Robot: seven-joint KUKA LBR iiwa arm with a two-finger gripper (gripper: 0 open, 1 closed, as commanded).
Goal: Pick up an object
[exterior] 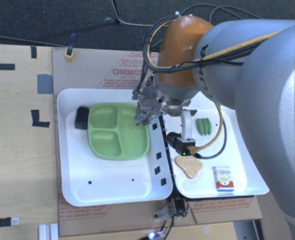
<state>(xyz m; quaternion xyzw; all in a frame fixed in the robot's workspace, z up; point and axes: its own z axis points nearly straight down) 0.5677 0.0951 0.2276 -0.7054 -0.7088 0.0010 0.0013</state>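
Observation:
A green divided plate [118, 131] lies in the left bin [107, 189], with a small black block [81, 117] touching its left edge. The gripper [146, 113] hangs over the plate's right rim, close to the wall between the two bins. In the right bin [252, 184] lie a green pod-like piece [203, 126], a tan bread-shaped piece [189, 166] and a small red and white box [223, 179]. The grey arm with its orange band [182, 44] covers the back part of the right bin. Nothing visibly hangs from the gripper.
Both bins rest on a cardboard sheet [112, 69] on the wooden bench. Cables loop around the wrist and down past the bins' shared wall [162, 154]. A yellow clamp [69, 52] sits at the cardboard's back left corner.

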